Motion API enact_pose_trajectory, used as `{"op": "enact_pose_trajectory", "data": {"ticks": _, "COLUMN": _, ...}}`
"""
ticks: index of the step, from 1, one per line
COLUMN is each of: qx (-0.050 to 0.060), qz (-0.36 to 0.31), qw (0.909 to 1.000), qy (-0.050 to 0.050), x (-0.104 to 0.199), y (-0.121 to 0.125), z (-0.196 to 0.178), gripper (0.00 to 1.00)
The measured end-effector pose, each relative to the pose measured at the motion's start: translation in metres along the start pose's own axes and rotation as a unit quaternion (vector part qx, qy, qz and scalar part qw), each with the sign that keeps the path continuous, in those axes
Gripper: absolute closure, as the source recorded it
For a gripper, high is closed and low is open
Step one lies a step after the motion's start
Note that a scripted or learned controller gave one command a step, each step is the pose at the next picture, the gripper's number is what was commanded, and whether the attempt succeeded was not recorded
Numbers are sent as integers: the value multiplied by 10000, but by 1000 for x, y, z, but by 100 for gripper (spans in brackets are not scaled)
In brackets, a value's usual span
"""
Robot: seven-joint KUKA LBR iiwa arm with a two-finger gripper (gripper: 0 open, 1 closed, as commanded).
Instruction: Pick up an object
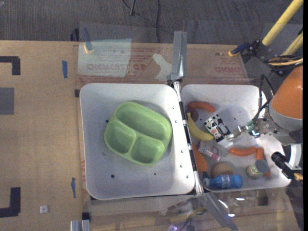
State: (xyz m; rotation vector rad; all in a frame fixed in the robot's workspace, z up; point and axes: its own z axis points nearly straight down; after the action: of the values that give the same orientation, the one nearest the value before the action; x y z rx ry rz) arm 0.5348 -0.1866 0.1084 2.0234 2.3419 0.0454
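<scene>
The right bin [240, 91] holds several small items. A yellow banana [196, 128] lies along its left wall, and an orange sausage [202, 106] lies above it. A black-and-white box [215, 125] sits near the middle. A second orange sausage [243, 151], a brown round item [221, 169], a blue bottle [224, 181] and a grey-topped can [257, 168] lie toward the front. My gripper [239, 131] hangs low over the bin's middle, just right of the black-and-white box and above the second sausage. I see nothing held in it.
The left bin [91, 129] holds a green divided plate [138, 133]. A metal divider [185, 138] separates the two bins. The arm's orange band [293, 97] and cables [269, 57] stand over the right bin's right edge. Brown bench [38, 129] lies to the left.
</scene>
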Motion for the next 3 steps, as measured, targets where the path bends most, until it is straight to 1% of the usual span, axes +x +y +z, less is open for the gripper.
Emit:
{"op": "enact_pose_trajectory", "data": {"ticks": 1, "qx": 247, "qz": -160, "qw": 9995, "qy": 73, "x": -34, "y": -14, "z": -161, "gripper": 0}}
{"op": "enact_pose_trajectory", "data": {"ticks": 2, "qx": 256, "qz": -534, "qw": 9982, "qy": 94, "x": 70, "y": 2, "z": -19, "gripper": 0}}
{"op": "enact_pose_trajectory", "data": {"ticks": 3, "qx": 246, "qz": -398, "qw": 9989, "qy": 78, "x": 28, "y": 15, "z": -206, "gripper": 0}}
